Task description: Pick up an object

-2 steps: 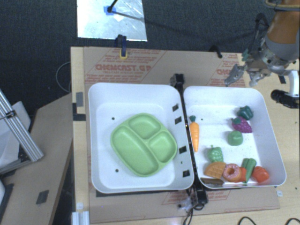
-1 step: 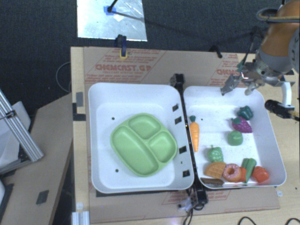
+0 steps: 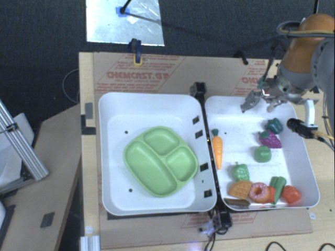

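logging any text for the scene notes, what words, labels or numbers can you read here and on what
"CHEMCAST GP": red print on the brown board behind the left bin.
More red print on the board behind the right bin, at: partly hidden, too blurred to read.
The toy food and the green divided plate bear no readable text.

We see two bins side by side: in the left bin (image 3: 112,119) lies a sectioned plate (image 3: 159,161); in the right bin (image 3: 230,114) a carrot (image 3: 216,149) lies along the left wall, grapes (image 3: 270,139) right of it, and a doughnut (image 3: 259,192) lies at the front.
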You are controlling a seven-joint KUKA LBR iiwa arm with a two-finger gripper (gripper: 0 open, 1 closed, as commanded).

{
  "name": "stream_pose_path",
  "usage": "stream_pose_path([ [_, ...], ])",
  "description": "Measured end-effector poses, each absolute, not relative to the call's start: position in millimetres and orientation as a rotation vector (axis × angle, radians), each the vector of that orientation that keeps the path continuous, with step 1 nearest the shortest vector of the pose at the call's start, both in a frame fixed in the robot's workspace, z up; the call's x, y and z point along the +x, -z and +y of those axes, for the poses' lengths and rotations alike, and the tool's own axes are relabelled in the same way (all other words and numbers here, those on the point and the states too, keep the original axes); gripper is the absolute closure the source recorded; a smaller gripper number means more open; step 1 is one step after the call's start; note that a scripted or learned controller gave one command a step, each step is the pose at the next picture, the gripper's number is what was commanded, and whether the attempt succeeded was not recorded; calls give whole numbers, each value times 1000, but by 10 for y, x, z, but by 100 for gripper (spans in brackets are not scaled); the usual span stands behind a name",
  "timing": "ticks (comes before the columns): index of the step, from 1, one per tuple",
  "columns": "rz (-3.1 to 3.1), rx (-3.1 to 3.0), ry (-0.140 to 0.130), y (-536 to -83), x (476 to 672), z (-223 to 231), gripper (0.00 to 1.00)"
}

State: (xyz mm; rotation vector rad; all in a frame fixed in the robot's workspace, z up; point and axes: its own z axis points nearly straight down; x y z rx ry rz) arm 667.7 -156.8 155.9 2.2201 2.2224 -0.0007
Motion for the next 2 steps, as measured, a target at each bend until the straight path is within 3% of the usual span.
stream_pose_path([
  [1,2227,2214,-1,-1007,6778,-1561,0],
  [2,2227,2214,0,-857,6788,-1557,0],
])
